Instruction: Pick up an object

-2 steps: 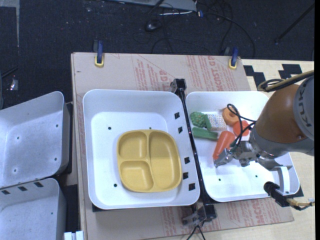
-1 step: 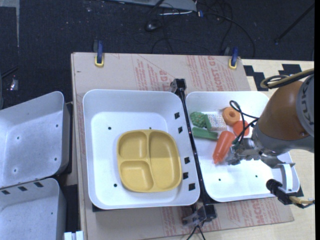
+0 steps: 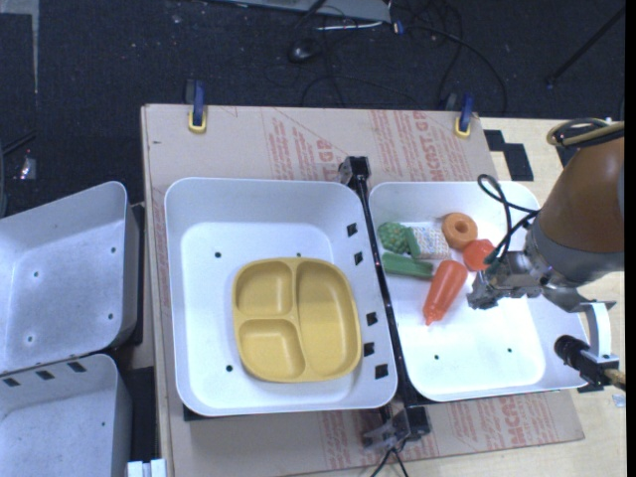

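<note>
Pick not yet made, by my reading. The tool (image 3: 484, 292) hung low in the right shallow white bin (image 3: 477, 366), just beside the orange plastic carrot (image 3: 443, 288), which lay on the bin floor. Tool opening: could not tell. Yellow divided plate (image 3: 297, 318) sat in the left bin.

Dark speckled floor (image 3: 89, 58), loose black cables (image 3: 328, 43), cardboard-topped bench (image 3: 268, 147).

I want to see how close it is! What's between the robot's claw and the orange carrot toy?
In the camera view, just bare white bin floor lies between the end effector and the carrot. A small red piece sits just above that gap.
</note>
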Controlling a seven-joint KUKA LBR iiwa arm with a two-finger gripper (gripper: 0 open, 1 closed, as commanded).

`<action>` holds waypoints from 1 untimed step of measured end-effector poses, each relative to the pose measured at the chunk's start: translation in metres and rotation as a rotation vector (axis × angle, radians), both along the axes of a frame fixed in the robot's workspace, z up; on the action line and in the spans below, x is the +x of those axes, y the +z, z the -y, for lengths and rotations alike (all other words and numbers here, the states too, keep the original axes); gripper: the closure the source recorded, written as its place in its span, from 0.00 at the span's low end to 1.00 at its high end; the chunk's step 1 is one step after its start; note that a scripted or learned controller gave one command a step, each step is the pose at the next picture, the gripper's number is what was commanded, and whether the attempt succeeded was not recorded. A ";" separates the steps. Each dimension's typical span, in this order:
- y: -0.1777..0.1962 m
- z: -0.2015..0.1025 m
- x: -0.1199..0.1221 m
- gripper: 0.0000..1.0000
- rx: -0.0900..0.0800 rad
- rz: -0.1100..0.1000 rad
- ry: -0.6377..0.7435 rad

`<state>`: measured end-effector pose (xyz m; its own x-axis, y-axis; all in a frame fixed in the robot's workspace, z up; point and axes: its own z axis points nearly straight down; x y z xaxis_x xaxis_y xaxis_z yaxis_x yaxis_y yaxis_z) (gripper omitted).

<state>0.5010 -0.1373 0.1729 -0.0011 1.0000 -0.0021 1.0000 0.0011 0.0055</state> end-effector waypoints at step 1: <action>0.047 0.003 -0.007 1.00 0.000 0.000 0.001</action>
<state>0.4944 -0.1407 0.2201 -0.0018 1.0000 -0.0020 1.0000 0.0018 0.0053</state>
